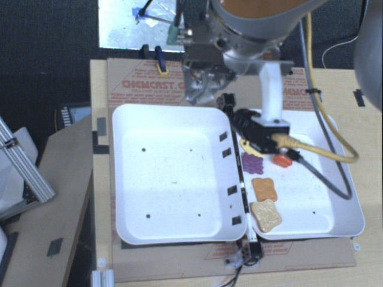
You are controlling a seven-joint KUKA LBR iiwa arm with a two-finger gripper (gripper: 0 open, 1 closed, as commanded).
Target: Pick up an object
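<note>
Camera view, looking down on the bench: the gripper (202, 89) is seen at the far side, poised over the far rim of the left bin (173, 220) close to the seam between the two bins; whether it is open or closed cannot be told, as its tip is blurred and partly masked by the wrist. The grey arm (263, 11) with its orange band is seen entering from the top right. The candidate objects are all found in the right bin (335, 214), grouped along its left wall and well apart from the gripper. A purple piece (252, 164) is located nearest the far end, with a yellow piece (246, 145) just beyond it, partly hidden. A small red piece (282, 159) is placed beside these to the right. An orange slice (264, 189) and a tan bread slice (266, 215) are laid nearer the camera, almost touching. Both bins are supported on a printed cardboard sheet (140, 84).
</note>
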